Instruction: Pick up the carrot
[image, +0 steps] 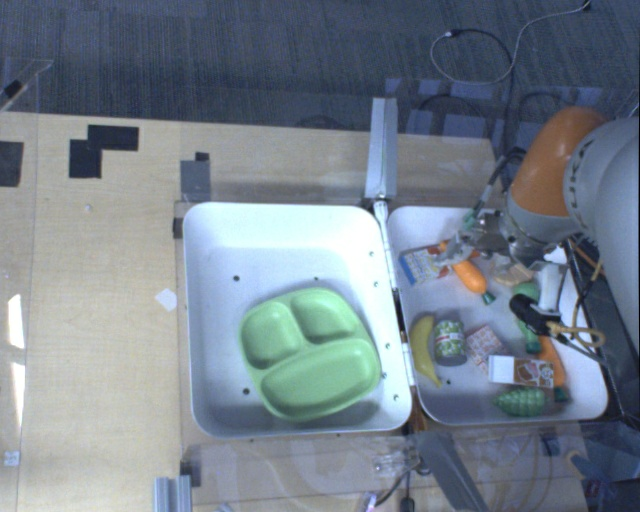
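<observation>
In right bin (590, 405), upper middle: carrot (469, 275), orange, green stub pointing toward near edge, lying flat. Pincer (487, 232) just above it toward far rim; released or clenched, cannot tell. Blue-white packet (418, 265) just left of carrot; banana (424, 347) and round can (449, 340) nearer front. Second orange piece (553, 362) at right edge, half hidden. Green divided plate (311, 351) in left bin (215, 300). Judgement: descend centred across carrot's short axis, clear of packet, before closing.
</observation>
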